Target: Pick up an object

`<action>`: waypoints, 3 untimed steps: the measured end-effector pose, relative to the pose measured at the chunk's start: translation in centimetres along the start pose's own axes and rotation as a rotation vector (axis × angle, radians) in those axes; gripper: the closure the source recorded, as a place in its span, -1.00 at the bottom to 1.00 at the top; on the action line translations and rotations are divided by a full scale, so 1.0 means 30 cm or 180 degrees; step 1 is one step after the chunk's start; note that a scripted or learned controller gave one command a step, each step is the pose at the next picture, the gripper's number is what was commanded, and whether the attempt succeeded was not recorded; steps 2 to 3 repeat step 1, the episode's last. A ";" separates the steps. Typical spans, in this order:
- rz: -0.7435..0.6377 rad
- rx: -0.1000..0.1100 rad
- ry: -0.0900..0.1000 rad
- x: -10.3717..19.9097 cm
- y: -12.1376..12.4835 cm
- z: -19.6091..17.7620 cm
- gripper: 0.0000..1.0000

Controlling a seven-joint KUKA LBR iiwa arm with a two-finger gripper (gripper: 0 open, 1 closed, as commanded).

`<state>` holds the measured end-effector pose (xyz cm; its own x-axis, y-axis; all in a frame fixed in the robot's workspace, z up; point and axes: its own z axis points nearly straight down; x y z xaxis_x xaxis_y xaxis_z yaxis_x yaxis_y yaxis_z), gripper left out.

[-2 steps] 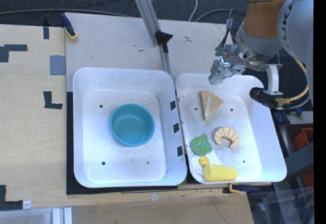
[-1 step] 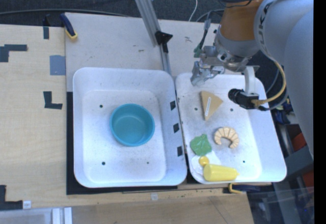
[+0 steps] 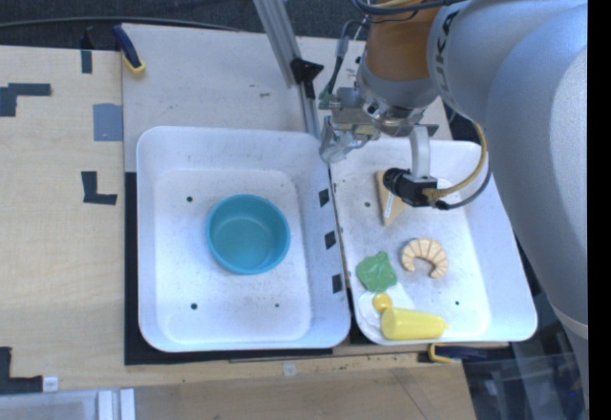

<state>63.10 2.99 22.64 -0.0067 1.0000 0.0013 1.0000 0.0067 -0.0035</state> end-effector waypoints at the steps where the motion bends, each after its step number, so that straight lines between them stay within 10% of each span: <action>1: 0.0000 -0.0009 0.0002 0.168 0.021 -0.028 1.00; 3: 0.0000 -0.0009 0.0002 0.168 0.021 -0.028 1.00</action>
